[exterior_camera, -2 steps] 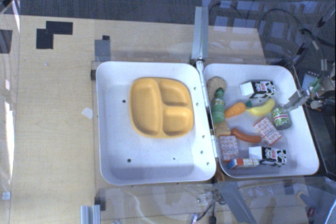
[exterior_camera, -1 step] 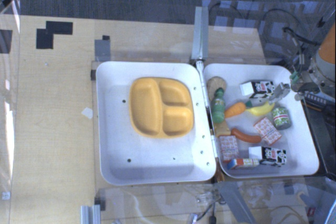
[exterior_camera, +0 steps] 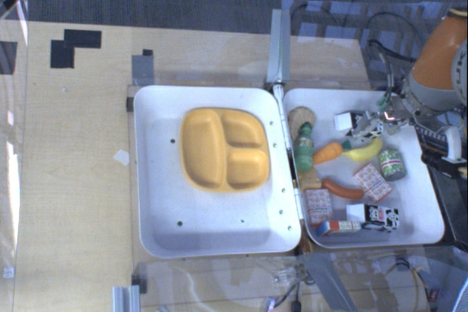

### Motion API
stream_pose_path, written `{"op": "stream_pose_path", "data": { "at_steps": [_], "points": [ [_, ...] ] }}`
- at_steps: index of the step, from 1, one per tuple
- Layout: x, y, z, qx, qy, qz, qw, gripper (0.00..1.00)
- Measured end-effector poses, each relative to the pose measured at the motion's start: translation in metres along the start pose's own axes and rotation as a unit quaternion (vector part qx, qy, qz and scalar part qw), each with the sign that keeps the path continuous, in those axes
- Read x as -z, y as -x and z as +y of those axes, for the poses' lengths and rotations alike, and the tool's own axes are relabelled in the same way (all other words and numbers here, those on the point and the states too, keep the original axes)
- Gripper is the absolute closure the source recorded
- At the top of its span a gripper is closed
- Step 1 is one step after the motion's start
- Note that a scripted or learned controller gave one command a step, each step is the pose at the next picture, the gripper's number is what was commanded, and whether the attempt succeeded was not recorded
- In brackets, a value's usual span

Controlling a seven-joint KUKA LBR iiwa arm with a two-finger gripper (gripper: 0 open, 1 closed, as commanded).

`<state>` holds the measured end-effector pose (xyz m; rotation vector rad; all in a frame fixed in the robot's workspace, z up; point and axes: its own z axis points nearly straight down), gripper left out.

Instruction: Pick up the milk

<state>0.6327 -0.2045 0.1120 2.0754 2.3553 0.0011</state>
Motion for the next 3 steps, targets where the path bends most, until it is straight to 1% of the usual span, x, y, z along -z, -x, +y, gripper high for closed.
{"op": "stream_pose_path", "data": {
  "at_steps": [1,2,3],
  "points": [
    [0.011,0.0,0.002,0.003,0.002,-0.001,1.0,1.0],
    [0.011,-0.001,0.003,0.004,0.002,-0.001,1.0,0.0],
    [-0.019,-0.032,0.032,-0.019,-0.024,0.002,0.9995,0.0]
  ]
}}
